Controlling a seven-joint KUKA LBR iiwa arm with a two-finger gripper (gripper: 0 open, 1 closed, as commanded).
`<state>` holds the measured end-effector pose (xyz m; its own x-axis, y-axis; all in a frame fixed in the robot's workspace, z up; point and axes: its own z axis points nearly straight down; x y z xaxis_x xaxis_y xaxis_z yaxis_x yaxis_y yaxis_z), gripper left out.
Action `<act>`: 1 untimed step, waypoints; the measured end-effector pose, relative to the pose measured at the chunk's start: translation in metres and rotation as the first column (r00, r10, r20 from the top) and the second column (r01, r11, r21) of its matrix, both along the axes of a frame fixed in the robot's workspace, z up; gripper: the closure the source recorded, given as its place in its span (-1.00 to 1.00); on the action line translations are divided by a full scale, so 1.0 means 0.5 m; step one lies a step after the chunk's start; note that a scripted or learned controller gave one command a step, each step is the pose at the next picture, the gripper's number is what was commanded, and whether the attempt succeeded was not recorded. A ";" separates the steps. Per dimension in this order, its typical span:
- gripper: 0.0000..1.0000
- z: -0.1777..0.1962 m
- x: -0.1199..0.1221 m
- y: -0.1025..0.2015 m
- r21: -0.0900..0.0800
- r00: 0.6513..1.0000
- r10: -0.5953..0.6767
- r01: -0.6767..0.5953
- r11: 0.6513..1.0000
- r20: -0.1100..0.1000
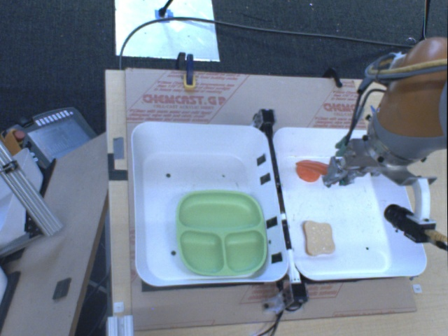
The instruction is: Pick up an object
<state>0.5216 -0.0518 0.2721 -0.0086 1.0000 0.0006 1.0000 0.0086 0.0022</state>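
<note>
Overhead slant view of two shallow white bins set side by side on a cardboard-covered bench. Right bin [364,257]: holds an orange-red flat piece [310,169] near its 10 o'clock corner and a toast-like slice [318,237] toward 7 o'clock, well apart from each other. Left bin [150,187]: holds a green three-compartment tray [220,231] at about 5 o'clock, lying flat.

Gripper [334,176] lowered into the right bin from 3 o'clock, its tip just beside the orange-red piece on that piece's 3 o'clock side; touching or apart cannot be told. Finger state hidden by the wrist and cabling, so spread or closed cannot be told. Nothing seen between the fingers. Likely placed low and close to this piece because it is the nearest candidate for pick-up; judged an approach or early grasp attempt, lift not yet made.

Surroundings: black divider clips [269,180] along the seam between bins, at 9 o'clock of the orange-red piece, leaving little room on that side. A black cylindrical fitting [404,222] over the right bin's 3 o'clock wall. A yellow clamp [189,82] at the bench's 12 o'clock edge. Toast-like slice unobstructed, with bare bin floor around it.
</note>
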 end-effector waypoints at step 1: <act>1.00 -0.046 0.009 0.091 0.000 1.000 -0.001 0.001 1.000 -0.002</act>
<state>0.5261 -0.0065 0.2490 -0.0074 1.0000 0.0009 1.0000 0.0074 0.0003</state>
